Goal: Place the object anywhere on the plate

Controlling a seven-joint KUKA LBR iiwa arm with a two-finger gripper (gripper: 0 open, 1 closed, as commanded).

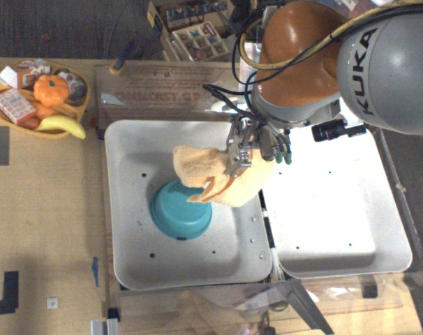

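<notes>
From above, the big grey arm comes in from the right and hangs its gripper (241, 160) over the left bin (128, 243), near the wall the two bins share. Its fingers are closed on a floppy tan cloth-like object (215, 176), which is pinched at its right part and droops leftward; the loose lower edge overlaps the upper right rim of the teal plate (181, 211) lying in the bin's middle. The right bin (344, 215) sits alongside. Off at the bench's far left corner stands a bowl of toy fruit (37, 103), with a banana at its edge.
</notes>
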